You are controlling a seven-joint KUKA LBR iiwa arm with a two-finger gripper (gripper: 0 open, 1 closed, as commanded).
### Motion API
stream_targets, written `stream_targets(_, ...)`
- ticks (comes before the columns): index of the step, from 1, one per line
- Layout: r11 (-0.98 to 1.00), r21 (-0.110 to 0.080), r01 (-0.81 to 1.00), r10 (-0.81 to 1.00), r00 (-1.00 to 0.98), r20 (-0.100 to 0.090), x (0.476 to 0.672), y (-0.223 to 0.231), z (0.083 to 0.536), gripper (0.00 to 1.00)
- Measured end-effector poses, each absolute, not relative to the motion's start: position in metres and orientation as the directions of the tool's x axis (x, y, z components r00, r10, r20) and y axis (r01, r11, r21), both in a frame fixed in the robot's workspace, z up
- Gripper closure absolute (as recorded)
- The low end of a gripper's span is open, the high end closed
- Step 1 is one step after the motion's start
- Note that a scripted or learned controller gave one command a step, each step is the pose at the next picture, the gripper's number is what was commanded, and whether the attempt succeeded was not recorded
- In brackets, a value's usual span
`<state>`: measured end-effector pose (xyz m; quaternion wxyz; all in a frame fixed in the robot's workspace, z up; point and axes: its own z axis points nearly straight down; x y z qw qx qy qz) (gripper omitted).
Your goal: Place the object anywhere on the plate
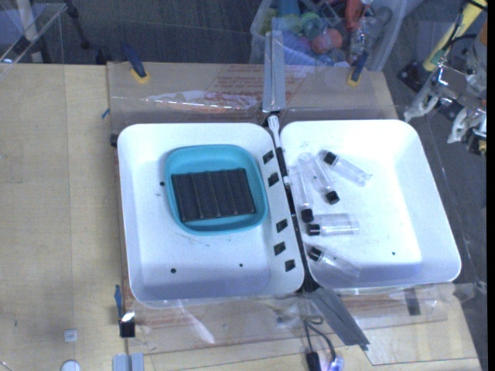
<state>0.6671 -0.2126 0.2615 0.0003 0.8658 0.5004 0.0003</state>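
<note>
— Several clear vials (pixel 334 226) with black caps lie in the right bin (pixel 402 153), bunched toward its nine o'clock side, close to the divider. None is on the plate yet, so we are at the very first step: choosing one and picking it up.

— And the plate (pixel 213 157)?

— Teal, with a dark ridged insert, in the left bin (pixel 143 246), a little toward twelve o'clock of its middle. From the vials it lies at nine o'clock, across the divider.

— Can we say how the gripper stands?

— We cannot tell from this view, and nothing suggests a vial is held.

— So what next?

— We judge the vial at one o'clock of the cluster (pixel 346 168) the easiest, since it lies apart from the others. We would need to come down across its width, close, lift above the bin walls, then carry it over.
</note>
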Motion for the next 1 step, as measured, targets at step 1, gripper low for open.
stream_targets(1, -0.533, 0.002, 0.846, 0.846, 0.533, 0.0, 0.6669, -0.214, 0.2794, 0.0)
